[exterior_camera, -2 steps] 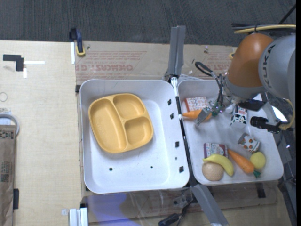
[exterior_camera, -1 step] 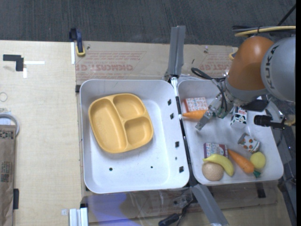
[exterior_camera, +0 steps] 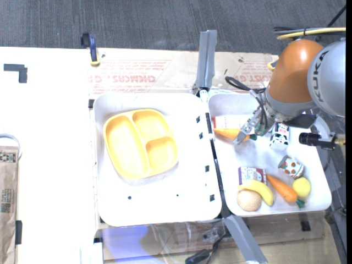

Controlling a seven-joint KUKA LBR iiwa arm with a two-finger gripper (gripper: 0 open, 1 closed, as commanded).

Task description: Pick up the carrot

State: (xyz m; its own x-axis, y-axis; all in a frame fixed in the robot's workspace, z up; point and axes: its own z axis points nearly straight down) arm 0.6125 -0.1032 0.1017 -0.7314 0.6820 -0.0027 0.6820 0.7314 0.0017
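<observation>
A small orange carrot (exterior_camera: 225,133) lies level near the upper left corner of the right bin (exterior_camera: 324,197). My gripper (exterior_camera: 246,133) points down and left from the wrist, and its fingers are shut on the carrot's right end. Whether the carrot touches the bin floor I cannot tell. A second, larger carrot (exterior_camera: 282,187) with a green tip lies at the bin's lower right, away from the gripper.
Around the second carrot are a banana (exterior_camera: 259,191), a beige round fruit (exterior_camera: 248,201), a lemon (exterior_camera: 301,186), a small carton (exterior_camera: 251,175) and a little tub (exterior_camera: 290,166). A black-and-white box (exterior_camera: 279,136) sits beside the wrist. The left bin (exterior_camera: 165,210) holds a yellow divided plate (exterior_camera: 141,143).
</observation>
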